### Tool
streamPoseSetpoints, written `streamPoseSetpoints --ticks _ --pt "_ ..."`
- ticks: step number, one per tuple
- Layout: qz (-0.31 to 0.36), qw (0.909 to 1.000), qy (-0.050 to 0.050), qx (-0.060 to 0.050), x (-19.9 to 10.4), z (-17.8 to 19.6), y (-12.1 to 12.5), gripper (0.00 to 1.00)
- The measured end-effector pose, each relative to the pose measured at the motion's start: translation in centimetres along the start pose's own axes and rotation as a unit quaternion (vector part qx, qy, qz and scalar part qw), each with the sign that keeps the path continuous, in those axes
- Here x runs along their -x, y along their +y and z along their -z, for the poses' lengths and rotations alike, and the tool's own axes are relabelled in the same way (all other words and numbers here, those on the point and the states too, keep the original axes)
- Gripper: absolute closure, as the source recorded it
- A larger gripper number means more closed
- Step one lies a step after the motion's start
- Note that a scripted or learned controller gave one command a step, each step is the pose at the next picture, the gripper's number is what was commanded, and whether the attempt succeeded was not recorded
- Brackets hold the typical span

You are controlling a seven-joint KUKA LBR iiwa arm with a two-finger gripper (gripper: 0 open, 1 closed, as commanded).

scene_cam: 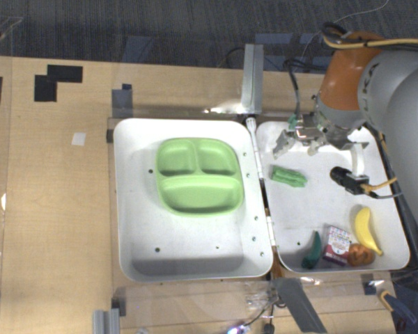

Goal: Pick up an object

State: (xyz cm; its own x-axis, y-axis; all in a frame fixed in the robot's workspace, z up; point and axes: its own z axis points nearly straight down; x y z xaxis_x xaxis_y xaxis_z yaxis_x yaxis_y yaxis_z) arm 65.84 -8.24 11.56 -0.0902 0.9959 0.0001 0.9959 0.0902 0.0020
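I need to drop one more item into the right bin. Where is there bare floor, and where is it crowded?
Right bin: the middle is bare, bordered by the green block above, the banana at right and the small carton below. Crowded: the near right corner, holding carton, banana and dark green piece, and the far end, under the gripper.

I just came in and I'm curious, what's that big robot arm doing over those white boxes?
The arm's gripper hangs over the right bin, just above a light green piece, trying to pick something up. It holds nothing yet. A banana and other small toys lie near the bin's front. The left bin holds a green divided plate.
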Motion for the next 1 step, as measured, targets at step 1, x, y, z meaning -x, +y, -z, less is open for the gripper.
streamPoseSetpoints --ticks 1 --pt "0.035 0.9994 -0.001 0.006 1.15 -2.54 -3.94 0.00"
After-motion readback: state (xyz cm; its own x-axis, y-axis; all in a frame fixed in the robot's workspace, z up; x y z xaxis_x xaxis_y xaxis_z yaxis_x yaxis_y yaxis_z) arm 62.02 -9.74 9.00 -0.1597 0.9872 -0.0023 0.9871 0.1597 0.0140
